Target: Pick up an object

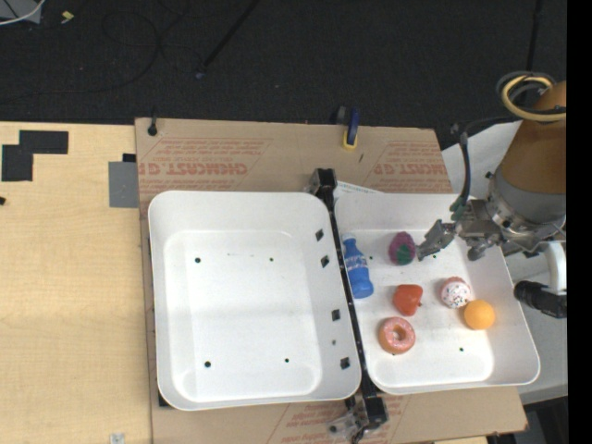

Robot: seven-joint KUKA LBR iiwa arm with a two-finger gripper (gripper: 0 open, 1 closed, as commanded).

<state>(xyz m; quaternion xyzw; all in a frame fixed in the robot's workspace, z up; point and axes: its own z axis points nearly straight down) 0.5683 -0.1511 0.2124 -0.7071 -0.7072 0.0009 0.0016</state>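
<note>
The right bin (518,359) holds several small things. A purple and green piece (401,248) lies near its back. A blue bottle (357,268) rests along the left wall. There is also a red piece (407,298), a pink doughnut (397,335), a white speckled ball (454,292) and an orange ball (478,314). My gripper (458,244) hovers over the back right of this bin, just right of the purple piece and above the speckled ball. It is open, with nothing between its fingers.
The left bin (176,248) stands beside the right one, with a black divider (338,285) between them. Both sit on a cardboard sheet (240,160) on the wooden bench. A blue and yellow clamp (350,128) grips the cardboard's far edge.
</note>
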